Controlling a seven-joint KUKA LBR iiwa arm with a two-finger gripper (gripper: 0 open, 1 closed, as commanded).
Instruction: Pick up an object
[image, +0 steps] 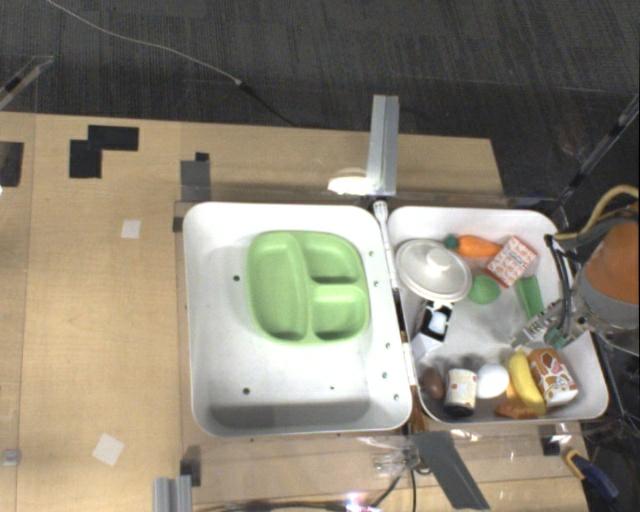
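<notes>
A wooden bench (90, 330) carries two white bins side by side, seen from above. The right bin (470, 222) serves as the landmark. The arm (612, 275), grey with an orange band, reaches in over that bin's right wall, and its gripper (545, 328) hangs low over the bin's right side; how far it is open cannot be told, and nothing can be seen held in it. Just below the gripper, toward the bin's near right corner, lie a banana (524, 378) and a printed pouch (554, 375). Along the bin's near wall sit an egg (492, 381) and a small cup (461, 388). At the bin's middle left stands a silver lid (433, 269). By the far wall lie a carrot (474, 246) and a patterned box (512, 260), with a green ball (485, 289) below them. The left bin (210, 330), touching the right bin's left wall, holds a green tray (305, 285).
</notes>
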